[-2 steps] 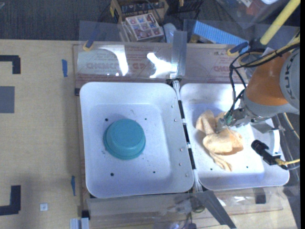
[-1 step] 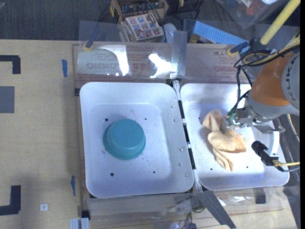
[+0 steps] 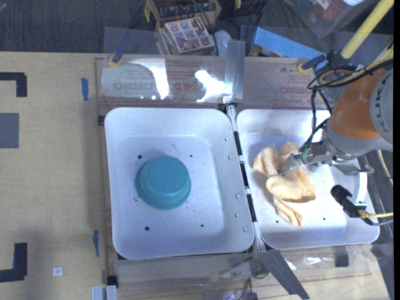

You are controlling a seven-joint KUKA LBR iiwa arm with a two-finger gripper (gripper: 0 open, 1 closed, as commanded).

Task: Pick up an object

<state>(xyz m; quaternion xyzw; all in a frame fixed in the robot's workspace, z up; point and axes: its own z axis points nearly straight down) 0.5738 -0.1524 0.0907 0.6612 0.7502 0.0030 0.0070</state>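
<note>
from above, the bench carries two white bins side by side. the left bin (image 3: 125, 130) has a teal bowl (image 3: 164, 181) lying upside down near its middle, well apart from the arm. the right bin (image 3: 269, 127) holds a crumpled tan cloth (image 3: 289, 189), spread from the bin's centre toward its front edge. the arm (image 3: 359, 114), grey with an orange band, reaches in from the right, and its gripper (image 3: 294, 165) is down on the upper part of the cloth, touching it where the folds bunch up. the cloth's larger lobe lies just below and in front of the gripper, a smaller lobe to its left. whether it is clenched on the cloth or released, i cannot tell.
</note>
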